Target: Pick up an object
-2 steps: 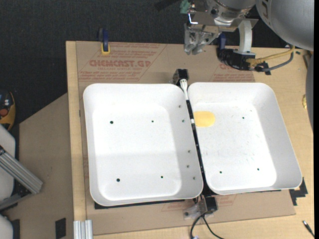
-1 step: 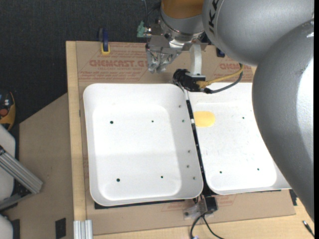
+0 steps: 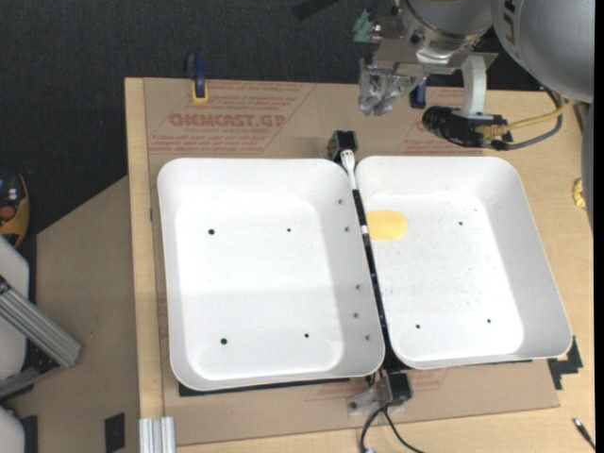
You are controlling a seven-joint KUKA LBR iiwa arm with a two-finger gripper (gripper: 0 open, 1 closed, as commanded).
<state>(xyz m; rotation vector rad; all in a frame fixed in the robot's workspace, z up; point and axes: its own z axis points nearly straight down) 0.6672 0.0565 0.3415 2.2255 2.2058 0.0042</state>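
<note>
A flat yellow object (image 3: 387,226) lies in the right bin (image 3: 528,253), near its left wall and towards the back. My gripper (image 3: 380,95) hangs high above the bench behind both bins, over the brown board, well clear of the yellow object. Its metal fingers (image 3: 370,93) point down with nothing visible between them.
The left bin (image 3: 189,281) sits beside the right one, their walls meeting along a black clamp strip (image 3: 361,243). A blue and yellow clamp (image 3: 197,76) stands at the board's back left. Metal framing (image 3: 38,333) lies off the bench at left.
</note>
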